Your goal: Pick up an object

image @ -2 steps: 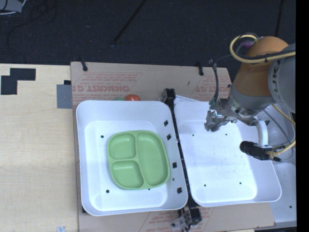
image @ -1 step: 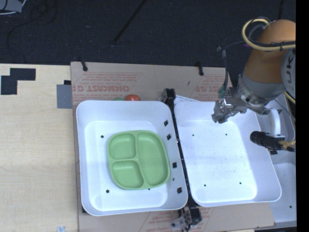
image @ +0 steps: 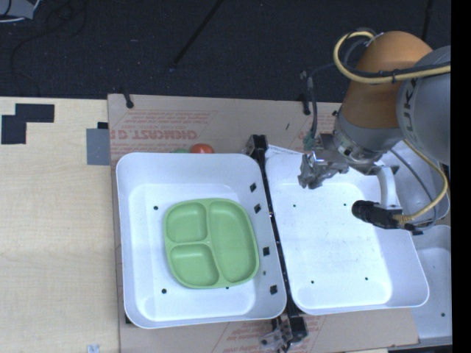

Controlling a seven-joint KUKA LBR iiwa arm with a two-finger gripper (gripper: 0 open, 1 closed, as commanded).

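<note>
Green divided plate lies flat in left bin, approx centre, w/ bare white floor all round, nearest the right wall. Gripper hangs over right bin at its upper-left corner, nothing in it; how far open, can't tell. Arm enters from upper right, wrist angled down-left.

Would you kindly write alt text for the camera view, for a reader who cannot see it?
A grey robot arm with an orange band reaches in from the right, its gripper over the far edge of the right white bin. A green divided tray lies flat in the left white bin. A small red object sits just beyond the left bin's far rim.
</note>
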